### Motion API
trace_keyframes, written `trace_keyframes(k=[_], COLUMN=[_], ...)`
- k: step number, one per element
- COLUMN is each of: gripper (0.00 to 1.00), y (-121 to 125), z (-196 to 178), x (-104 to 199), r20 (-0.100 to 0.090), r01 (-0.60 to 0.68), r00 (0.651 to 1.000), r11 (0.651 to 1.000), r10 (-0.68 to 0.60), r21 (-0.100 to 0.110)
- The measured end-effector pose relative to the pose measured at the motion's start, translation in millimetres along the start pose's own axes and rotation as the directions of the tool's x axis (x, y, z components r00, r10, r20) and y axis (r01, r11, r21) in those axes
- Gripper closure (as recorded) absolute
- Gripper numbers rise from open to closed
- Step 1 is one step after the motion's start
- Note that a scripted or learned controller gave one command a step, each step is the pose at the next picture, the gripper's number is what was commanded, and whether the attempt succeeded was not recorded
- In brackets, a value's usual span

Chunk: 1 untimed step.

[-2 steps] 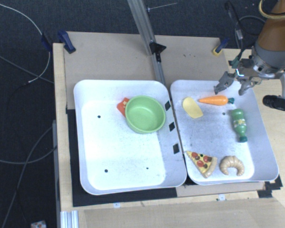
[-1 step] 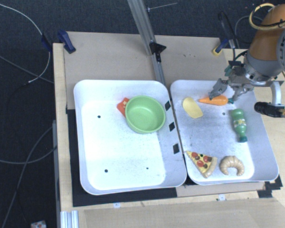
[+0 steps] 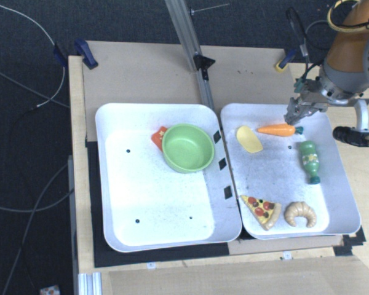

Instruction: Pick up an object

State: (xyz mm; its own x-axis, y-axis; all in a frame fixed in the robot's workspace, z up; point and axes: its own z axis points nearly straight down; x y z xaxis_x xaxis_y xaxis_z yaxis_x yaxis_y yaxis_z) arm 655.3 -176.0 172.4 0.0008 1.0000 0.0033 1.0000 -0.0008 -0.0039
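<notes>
Plastic toys, speckled white bins [image 3: 172, 232], pale wood bench [image 3: 141, 72].
Green bowl [image 3: 187, 147] looks smooth, softly glossy plastic; the carrot [image 3: 275, 129] and green bottle [image 3: 309, 160] shine too; the croissant [image 3: 300, 214] looks matt.

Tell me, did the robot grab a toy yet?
Not yet. Nothing looks lifted: the carrot, bottle, croissant and pizza slice all lie in the right bin. The end effector sits right by the carrot's end. Grabbing and lifting are left.
</notes>
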Motion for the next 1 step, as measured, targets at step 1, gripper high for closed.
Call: trace_keyframes(k=[1], gripper=[1.0], y=[5.4], z=[-67.6], x=[-3.6], r20=[0.005], r01=[0.002], r00=[1.0], r11=[1.0], r10=[-0.002], r21=[-0.015])
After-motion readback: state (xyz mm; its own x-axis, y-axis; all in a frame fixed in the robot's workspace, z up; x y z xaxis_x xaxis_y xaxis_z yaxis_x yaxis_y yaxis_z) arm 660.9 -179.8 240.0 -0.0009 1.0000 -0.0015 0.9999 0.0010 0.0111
